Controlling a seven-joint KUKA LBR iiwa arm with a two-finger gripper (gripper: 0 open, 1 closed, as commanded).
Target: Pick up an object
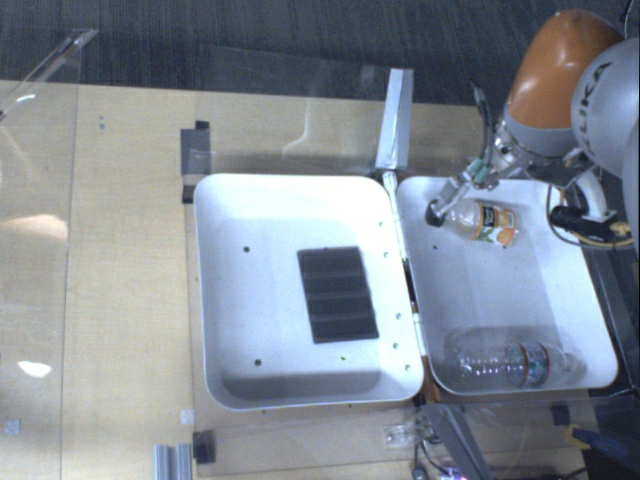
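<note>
A small clear bottle (pixel 478 220) with a black cap and an orange label lies at the back of the right bin (pixel 580 308), its cap pointing left. My gripper (pixel 484 172) reaches down from the grey arm with the orange band (pixel 553 56) and sits right at the bottle's upper edge, touching or nearly touching it. A larger clear plastic bottle (pixel 508 364) lies on its side along the right bin's front wall. A black ridged rectangular block (pixel 338 294) rests flat in the middle of the left bin (pixel 230 268).
A metal divider post (pixel 394 120) stands behind the gap between the bins. Black cables (pixel 585 226) hang off the arm over the right bin's right rim. Wooden bench (pixel 100 268) stretches to the left.
</note>
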